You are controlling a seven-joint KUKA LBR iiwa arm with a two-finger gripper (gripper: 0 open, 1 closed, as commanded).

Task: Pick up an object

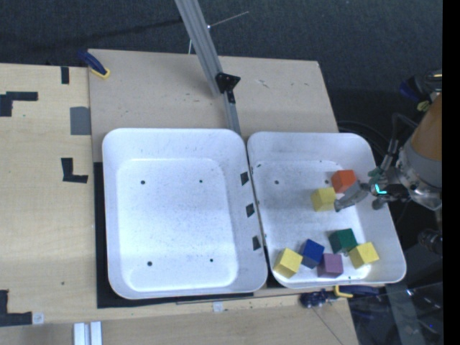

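On the wooden worktop [180, 99], the left shallow white plastic bin [115, 192] sits just beside the right shallow white plastic bin [287, 149]. In the right bin's near part lie a yellow cube [289, 261], a blue cube [313, 251], a purple cube [331, 264], a dark green cube [343, 239] and another yellow block [364, 254]. Further back, a pale yellow cube [323, 198] touches an orange cube [343, 179]. The pincer [353, 195] hangs just beside these two, and whether it is clenched or released cannot be told.
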